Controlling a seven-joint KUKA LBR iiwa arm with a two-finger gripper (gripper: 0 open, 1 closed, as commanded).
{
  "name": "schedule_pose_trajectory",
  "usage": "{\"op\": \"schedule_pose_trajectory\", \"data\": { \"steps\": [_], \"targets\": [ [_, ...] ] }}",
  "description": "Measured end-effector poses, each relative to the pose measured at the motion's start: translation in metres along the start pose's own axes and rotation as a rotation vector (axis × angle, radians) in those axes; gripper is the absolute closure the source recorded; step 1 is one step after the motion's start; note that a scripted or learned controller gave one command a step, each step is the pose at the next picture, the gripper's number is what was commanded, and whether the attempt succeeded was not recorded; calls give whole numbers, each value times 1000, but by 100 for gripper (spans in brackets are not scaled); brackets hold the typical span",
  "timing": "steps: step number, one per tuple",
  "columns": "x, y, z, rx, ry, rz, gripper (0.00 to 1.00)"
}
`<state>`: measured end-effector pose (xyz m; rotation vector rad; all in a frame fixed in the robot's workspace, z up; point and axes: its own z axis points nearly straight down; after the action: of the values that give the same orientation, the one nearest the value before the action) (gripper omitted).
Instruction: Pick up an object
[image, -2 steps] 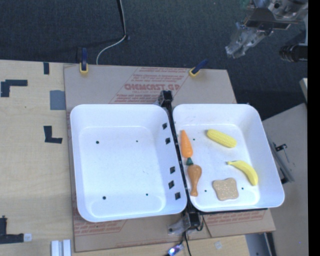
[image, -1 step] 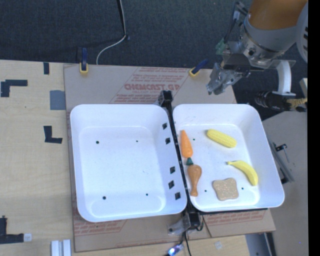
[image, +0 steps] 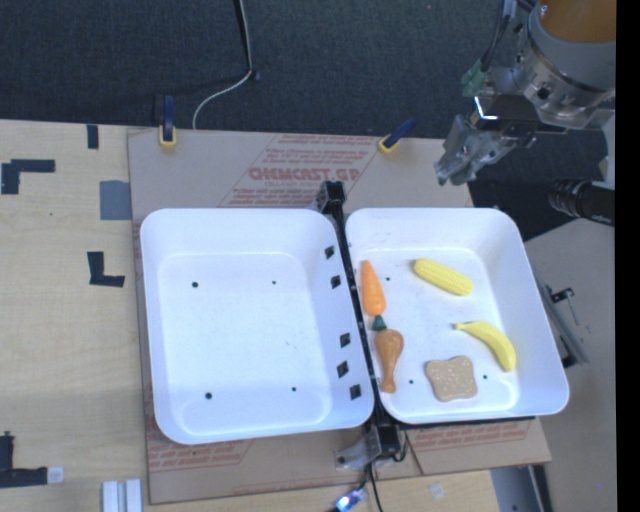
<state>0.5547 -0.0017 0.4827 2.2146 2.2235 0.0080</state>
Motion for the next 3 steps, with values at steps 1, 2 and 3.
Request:
{"op": "schedule_pose_trajectory", "data": {
  "steps": [1, 2, 3],
  "targets": [
    [17, -33, -57, -1, 0, 0, 100],
    [61, -26, -52, 6, -1, 0, 100],
    [86, -72, -47, 8, -1, 1, 100]
  ]
}}
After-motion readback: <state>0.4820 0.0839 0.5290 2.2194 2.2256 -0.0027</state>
